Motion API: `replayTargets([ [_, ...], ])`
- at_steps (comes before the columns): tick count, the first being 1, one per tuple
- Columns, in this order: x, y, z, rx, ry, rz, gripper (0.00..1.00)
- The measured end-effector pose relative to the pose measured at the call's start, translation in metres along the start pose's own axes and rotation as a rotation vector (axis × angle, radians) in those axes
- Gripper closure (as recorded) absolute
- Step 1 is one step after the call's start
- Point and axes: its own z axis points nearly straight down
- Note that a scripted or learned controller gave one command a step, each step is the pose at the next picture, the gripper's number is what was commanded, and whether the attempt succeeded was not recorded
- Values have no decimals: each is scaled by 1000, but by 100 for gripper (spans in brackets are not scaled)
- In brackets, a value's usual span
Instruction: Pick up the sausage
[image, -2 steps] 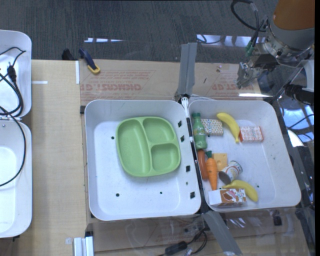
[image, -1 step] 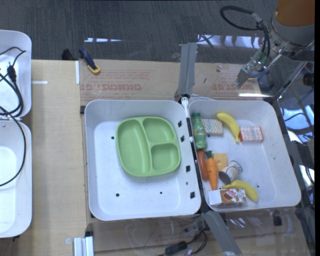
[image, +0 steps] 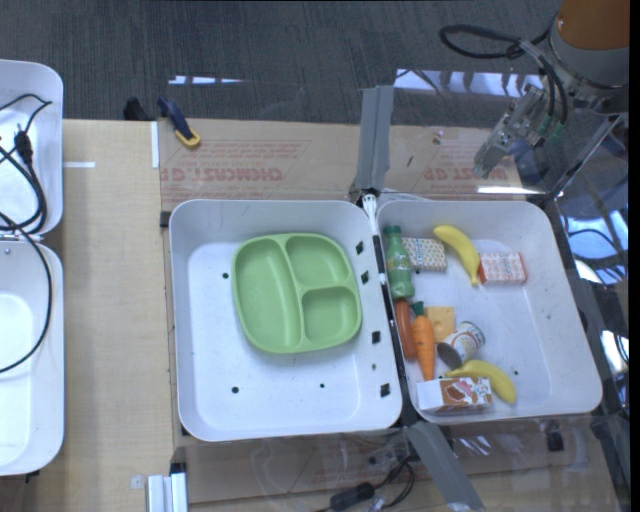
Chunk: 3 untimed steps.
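Wood bench (image: 110, 300) w/ two white bins (image: 200, 400), dark carpet (image: 250, 40), pincer (image: 497, 150) state unclear.

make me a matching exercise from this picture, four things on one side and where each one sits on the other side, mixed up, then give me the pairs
Things:
1. green plate
2. green bottle
3. gripper
4. juice box

Places:
A. near edge of the right bin
B. above the bench, beyond the right bin's far edge
C. middle of the left bin
D. right bin, against the wall next to the left bin

Pairs: 1-C, 2-D, 3-B, 4-A
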Motion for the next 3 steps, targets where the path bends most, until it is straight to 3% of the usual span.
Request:
replayTargets([
  [1,-20,-61,-14,-1,-1,-355,100],
  [2,-7,-44,106,-1,2,-363,100],
  [3,36,7,123,-1,2,-358,100],
])
